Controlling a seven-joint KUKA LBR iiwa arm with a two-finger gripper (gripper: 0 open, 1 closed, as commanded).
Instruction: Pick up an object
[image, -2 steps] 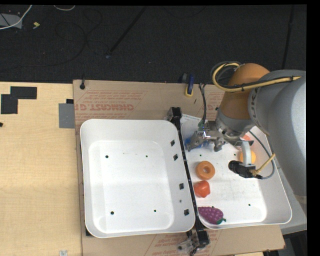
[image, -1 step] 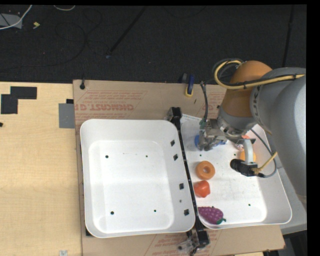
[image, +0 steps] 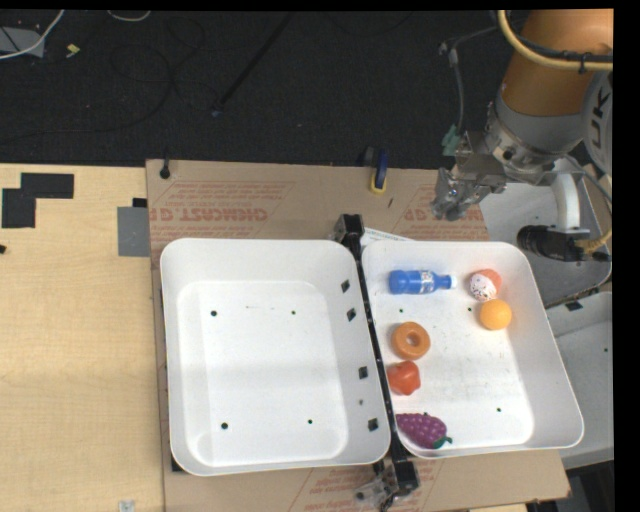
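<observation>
we see the bench evenly and brightly lit from above, while the floor behind it at the top of the frame falls away into near black. the two white bins (image: 260, 440) come close to washing out, though their rims and small dark holes stay readable. inside the left bin a soft grey shadow runs along the lower and left walls. the small objects in the right bin cast only short, faint shadows. the arm (image: 550, 90) at upper right looks slightly soft, and its orange band glows warm. focus is fair across the bench; fine detail is grainy, and the cardboard lettering reads blurred.
</observation>
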